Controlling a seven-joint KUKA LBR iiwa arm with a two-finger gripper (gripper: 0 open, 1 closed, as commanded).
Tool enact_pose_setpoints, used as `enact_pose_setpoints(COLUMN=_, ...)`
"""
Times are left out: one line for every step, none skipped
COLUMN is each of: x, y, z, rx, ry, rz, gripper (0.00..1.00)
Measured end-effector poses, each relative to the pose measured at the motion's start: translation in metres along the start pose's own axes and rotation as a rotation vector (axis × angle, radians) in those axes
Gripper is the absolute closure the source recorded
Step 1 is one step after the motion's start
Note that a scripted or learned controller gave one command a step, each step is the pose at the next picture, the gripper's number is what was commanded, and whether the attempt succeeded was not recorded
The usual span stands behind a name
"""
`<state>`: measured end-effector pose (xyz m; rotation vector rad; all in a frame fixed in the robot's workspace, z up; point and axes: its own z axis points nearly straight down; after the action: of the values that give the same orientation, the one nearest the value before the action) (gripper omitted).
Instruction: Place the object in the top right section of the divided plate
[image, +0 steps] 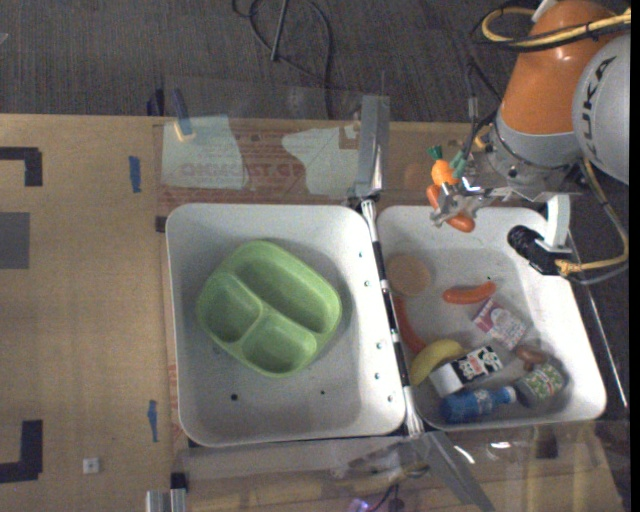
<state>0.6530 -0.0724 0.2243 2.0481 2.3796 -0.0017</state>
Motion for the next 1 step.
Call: enact_pose_setpoints(x=0.0976, y=-0.0309, z=0.04, rx=0.005, ry=0.003, rz=0.243, gripper=1.0)
